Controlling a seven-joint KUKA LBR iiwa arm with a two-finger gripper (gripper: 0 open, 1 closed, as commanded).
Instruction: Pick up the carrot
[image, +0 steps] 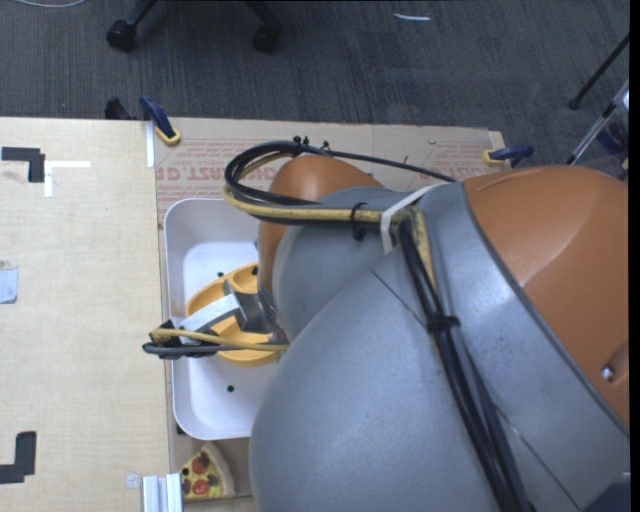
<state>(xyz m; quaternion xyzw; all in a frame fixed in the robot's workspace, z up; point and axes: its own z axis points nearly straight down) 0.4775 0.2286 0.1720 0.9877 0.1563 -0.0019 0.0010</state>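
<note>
The robot's gripper (248, 312) sits low inside a white bin (200, 405), directly over a yellow-orange shape (208, 298) that curves around beneath it. The bulk of the grey arm (400, 400) hides the gripper's working end, so it cannot be told whether it is open or closed, or whether it has hold of anything. The carrot cannot be picked out with certainty. The yellow-orange shape under the gripper is the only likely candidate, and it looks more rounded than a carrot would.

To do this step well, the grip probably needs to close across the carrot's narrow width rather than its length. The lift should then go straight up, clear of the bin wall just beside it.

Counted, there is one bin, one yellow-orange shape and a couple of dark specks (230, 388) on the bin floor. Beyond the bin, one toy pizza slice (200, 474) lies near the lower edge. Two blue-and-yellow clamps (162, 122) grip the cardboard sheet (210, 165) on the wooden bench (80, 300).
</note>
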